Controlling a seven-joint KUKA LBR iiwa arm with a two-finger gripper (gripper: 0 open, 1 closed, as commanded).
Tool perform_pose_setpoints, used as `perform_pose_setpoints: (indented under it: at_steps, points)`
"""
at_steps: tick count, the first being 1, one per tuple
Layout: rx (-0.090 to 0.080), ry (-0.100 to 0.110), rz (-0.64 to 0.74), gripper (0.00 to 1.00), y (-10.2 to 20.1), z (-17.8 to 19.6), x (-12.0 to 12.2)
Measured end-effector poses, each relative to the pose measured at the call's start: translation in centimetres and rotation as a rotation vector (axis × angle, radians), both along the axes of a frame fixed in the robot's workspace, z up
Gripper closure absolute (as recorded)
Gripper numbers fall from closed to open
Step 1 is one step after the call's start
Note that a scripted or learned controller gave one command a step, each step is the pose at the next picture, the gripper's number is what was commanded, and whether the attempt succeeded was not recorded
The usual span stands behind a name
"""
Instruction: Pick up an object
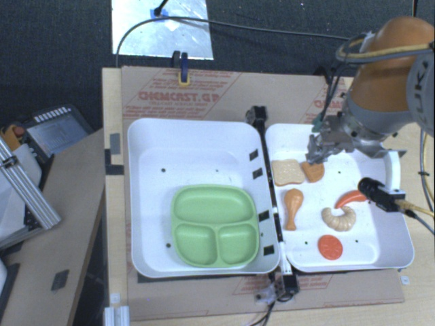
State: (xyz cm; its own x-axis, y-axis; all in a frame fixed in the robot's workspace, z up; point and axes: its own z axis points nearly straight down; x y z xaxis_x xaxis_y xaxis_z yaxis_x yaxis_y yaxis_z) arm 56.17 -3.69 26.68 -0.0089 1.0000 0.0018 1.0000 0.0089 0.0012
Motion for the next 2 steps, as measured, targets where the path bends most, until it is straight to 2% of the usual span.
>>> perform_pose_setpoints:
  at_steps: [2]
  points:
    - [0.000,0.000,0.001,1.00,9.6,-0.6,-0.8]
